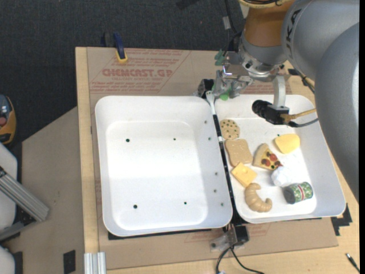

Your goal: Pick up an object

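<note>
The gripper hangs above the far end of the seam between the two bins, at the top edge of the right bin; nothing sits between its fingers, and whether they are spread or pressed together cannot be told at this angle.

The pickable objects all lie in the right bin, well below it: a round chocolate-chip cookie, a tan cracker slab, a pizza slice, a yellow cheese wedge, a curved croissant, a smooth lemon, a small green-labelled can lying on its side, and a white lump, possibly crumpled.

They are crowded, so a descent may straddle two pieces or clip the bin wall; flat, thin items offer little to pinch, and the can could roll away.
</note>
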Available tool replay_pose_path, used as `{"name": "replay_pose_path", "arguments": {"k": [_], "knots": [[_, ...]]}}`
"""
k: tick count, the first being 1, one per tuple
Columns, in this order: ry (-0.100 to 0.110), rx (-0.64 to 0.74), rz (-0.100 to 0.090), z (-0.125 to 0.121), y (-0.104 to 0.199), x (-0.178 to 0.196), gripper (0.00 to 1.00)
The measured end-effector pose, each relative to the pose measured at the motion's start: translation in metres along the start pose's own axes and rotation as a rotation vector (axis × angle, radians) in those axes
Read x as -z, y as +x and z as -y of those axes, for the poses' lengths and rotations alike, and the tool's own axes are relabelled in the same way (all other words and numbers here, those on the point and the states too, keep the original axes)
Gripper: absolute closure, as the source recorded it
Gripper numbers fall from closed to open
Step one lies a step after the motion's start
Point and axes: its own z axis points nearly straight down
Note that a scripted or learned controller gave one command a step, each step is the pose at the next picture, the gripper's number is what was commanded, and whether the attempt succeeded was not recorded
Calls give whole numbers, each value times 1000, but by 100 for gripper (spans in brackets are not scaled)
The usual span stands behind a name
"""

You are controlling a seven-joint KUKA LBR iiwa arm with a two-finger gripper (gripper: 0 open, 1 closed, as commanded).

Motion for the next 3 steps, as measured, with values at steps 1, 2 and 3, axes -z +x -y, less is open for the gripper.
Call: {"name": "replay_pose_path", "arguments": {"k": [1,2,3], "knots": [[15,-15,0,-1,-89,-39,100],[9,-8,1,-2,-84,-25,100],[14,0,-5,-2,5,-40,100]]}}
